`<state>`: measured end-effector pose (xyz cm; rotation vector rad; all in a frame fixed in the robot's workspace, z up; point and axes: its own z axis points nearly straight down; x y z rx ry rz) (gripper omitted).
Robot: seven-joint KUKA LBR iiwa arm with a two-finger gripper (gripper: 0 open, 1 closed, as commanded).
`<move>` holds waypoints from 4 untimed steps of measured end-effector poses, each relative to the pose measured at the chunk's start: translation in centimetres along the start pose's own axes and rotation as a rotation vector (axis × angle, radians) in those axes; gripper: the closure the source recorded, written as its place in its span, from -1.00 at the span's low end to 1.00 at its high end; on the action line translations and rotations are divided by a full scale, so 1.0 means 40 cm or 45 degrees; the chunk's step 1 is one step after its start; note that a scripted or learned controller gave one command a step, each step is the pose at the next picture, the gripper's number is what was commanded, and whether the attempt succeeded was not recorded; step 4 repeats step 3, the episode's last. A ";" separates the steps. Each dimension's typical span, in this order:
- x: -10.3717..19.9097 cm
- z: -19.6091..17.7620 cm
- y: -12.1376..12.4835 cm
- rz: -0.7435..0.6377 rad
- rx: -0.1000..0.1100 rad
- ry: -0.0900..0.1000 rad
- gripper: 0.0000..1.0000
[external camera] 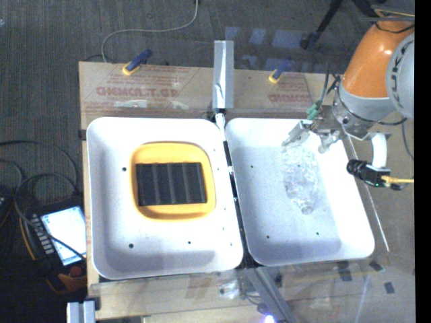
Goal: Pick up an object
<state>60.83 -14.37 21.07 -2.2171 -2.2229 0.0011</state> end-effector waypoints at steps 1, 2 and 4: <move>-0.107 0.216 -0.151 0.230 0.002 -0.002 -1.00; 0.003 0.295 -0.115 -0.016 -0.020 -0.011 -1.00; -0.049 0.296 0.058 0.263 -0.019 -0.007 -1.00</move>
